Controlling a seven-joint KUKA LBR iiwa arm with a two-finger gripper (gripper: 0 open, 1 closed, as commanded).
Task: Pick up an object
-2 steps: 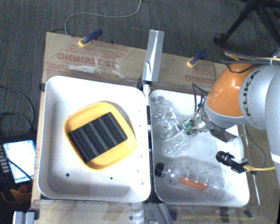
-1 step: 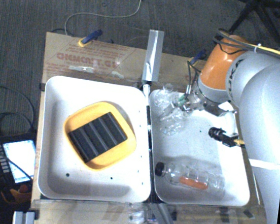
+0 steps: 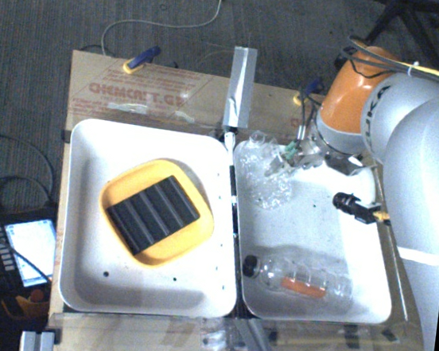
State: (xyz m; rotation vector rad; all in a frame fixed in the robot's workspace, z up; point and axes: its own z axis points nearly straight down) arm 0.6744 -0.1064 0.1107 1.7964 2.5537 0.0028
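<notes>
A: Eyes on the pincer (image 3: pixel 298 155), up at the far edge of the right bin (image 3: pixel 372 299). It sits low under the arm's orange band (image 3: pixel 348 99), right against a heap of crumpled clear plastic (image 3: pixel 264 172).

B: Open or shut?

A: I cannot tell. The tip is small, partly under the wrist, and the see-through plastic blurs everything around it. Whether it has hold of the plastic is just as unclear; it looks to be touching or just beside the heap.

B: What else is in that bin?

A: A clear bottle (image 3: pixel 298 277) lying on its side near the front wall, dark cap pointing toward the left bin, something orange showing through its body. Its outline is faint against the white floor. It lies well apart from the pincer.

B: And the arm itself?

A: The big grey arm (image 3: pixel 419 181) comes in from the right and covers the bin's right rim. A small black fitting (image 3: pixel 356 205) sticks out from it over the bin; hard to say what it is.

B: The left bin?

A: The left bin (image 3: pixel 78 272) holds one thing: a yellow tray-like object (image 3: pixel 159 209) with a dark ribbed insert, lying tilted in the middle, fully in view.

B: Beyond the bins?

A: Brown cardboard (image 3: pixel 134 91) with faded red lettering lies on the table behind them, with a blue-handled clamp (image 3: pixel 141 58) on its far edge. A metal upright (image 3: pixel 240 89) rises between the bins. At the lower left, a device with a lit screen (image 3: pixel 25 248) is cut off by dark cables.
</notes>
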